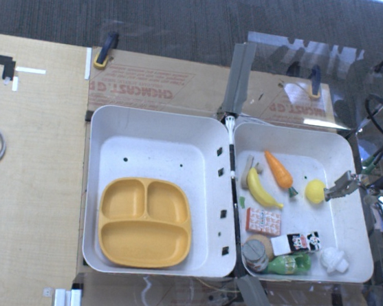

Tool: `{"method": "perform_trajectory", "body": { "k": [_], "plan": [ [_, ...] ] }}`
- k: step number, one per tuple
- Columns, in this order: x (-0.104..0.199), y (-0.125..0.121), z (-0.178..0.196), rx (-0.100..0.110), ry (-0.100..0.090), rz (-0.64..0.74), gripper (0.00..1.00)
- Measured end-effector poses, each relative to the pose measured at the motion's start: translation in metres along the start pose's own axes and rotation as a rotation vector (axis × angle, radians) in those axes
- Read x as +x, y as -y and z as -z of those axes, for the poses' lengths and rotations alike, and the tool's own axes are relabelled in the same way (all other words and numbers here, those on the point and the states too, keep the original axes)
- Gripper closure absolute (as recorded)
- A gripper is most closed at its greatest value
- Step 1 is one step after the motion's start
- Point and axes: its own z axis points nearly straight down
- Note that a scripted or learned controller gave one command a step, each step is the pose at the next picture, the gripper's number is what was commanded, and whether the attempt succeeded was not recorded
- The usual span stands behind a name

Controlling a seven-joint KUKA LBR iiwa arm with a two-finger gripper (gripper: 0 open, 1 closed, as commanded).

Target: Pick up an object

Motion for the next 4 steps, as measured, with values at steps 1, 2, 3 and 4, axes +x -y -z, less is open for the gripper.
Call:
{"method": "perform_trajectory", "body": {
  "k": [1,2,3,4],
  "plan": [
    [0.054,-0.061,-0.081,0.001,0.0,-0.138,0.0],
    [0.063,-0.105,-0.17,0.0,0.0,0.065,0.0],
    [0.061,-0.105,-0.161,-0.001,0.001,0.062,1.0],
    [0.044,-0.132,-0.072,-0.003,0.002,0.006,1.0]
  ]
}}
